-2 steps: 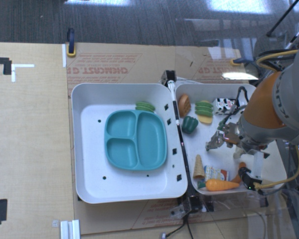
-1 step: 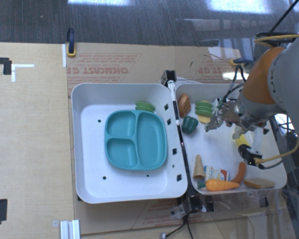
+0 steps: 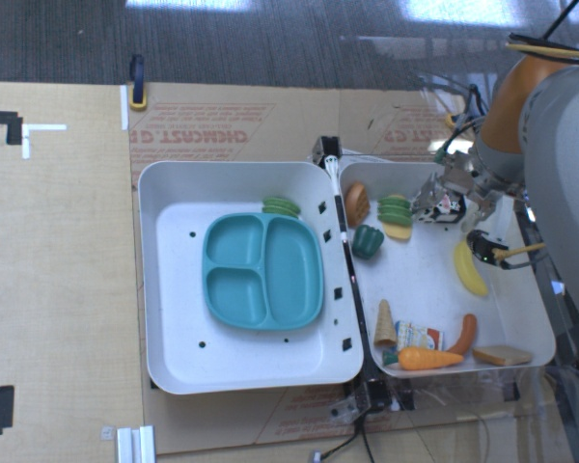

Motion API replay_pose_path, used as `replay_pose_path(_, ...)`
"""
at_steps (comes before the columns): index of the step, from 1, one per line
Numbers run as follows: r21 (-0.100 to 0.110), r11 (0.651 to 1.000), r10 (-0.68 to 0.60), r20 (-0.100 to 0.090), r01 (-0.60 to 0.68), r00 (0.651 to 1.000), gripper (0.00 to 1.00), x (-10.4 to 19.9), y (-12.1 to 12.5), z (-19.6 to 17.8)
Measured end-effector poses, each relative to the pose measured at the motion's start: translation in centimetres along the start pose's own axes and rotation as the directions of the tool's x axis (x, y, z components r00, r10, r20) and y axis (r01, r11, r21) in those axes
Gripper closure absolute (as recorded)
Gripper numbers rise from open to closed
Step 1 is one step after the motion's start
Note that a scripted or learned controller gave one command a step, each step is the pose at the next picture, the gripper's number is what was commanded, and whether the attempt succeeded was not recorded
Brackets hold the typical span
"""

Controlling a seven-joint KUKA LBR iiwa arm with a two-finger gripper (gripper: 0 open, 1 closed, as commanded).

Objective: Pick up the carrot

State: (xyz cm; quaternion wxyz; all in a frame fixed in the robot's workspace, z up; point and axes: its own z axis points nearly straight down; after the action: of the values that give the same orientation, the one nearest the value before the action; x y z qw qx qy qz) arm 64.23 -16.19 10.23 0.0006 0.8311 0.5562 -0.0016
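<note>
Basically nothing done yet: carrot (image 3: 428, 359) lies flat at the near edge of the right bin (image 3: 521, 302), untouched. Claw (image 3: 442, 204) sits at the far side of that same bin, well apart from the carrot; can't tell whether it's open or closed, and nothing visible in it. Left to do, as I read it: travel toward the near wall, descend, grip, lift. Clutter around the target: ice-cream cone (image 3: 384, 323) just left of it, a small printed packet (image 3: 420, 336) touching or just behind it, a sausage (image 3: 465, 334) beside its right end, a bread slice (image 3: 503, 356) further right. Near wall of the bin is tight against the carrot, so little finger room on that side. Elsewhere in the right bin: banana (image 3: 470, 268), green pepper (image 3: 367, 241), a stacked green-and-yellow piece (image 3: 396, 214), a brown bun-like item (image 3: 356, 203) at the far left corner. Left bin (image 3: 164, 287) holds a teal divided plate (image 3: 263, 271) and a green item (image 3: 281, 206) at the plate's far edge.
</note>
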Motion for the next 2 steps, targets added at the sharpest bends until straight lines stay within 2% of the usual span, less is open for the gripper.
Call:
replay_pose_path(1,0.005,0.997,0.079,-0.002,-0.079,0.997,0.00,1.9,-9.5,1.2)
replay_pose_path(2,0.007,0.946,0.325,-0.001,-0.325,0.946,0.00,-0.5,-15.1,1.2)
